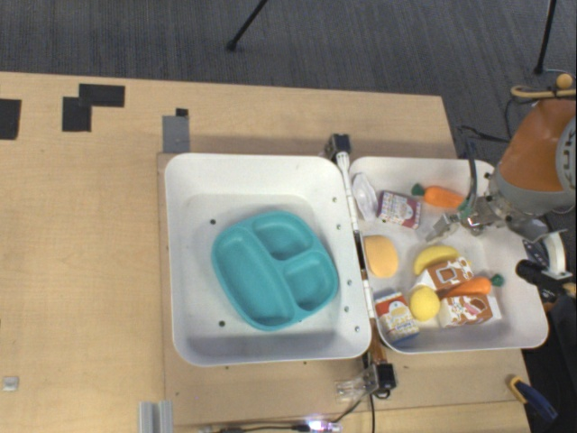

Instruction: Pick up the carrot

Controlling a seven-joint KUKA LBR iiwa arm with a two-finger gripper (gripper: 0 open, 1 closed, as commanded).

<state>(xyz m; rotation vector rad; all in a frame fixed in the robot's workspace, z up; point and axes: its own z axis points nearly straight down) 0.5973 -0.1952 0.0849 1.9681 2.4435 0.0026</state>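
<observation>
Two carrot-like toys lie in the right bin [532, 332]. One orange carrot [442, 197] with a green end lies near the bin's back wall. A second orange carrot [471, 288] rests on top of the cartons toward the front. My gripper [455, 220] hangs just in front of the back carrot, reaching in from the right under the orange-banded wrist [539, 152]. Its fingers stand apart with nothing between them. The carrot sits beside the upper finger, not in the jaws.
The right bin also holds a clear plastic cup [363, 194], a purple carton [399, 208], a yellow-orange fruit [381, 256], a banana [435, 258], a lemon [424, 303] and several small cartons. The left bin [189, 242] holds a teal divided tray [273, 269].
</observation>
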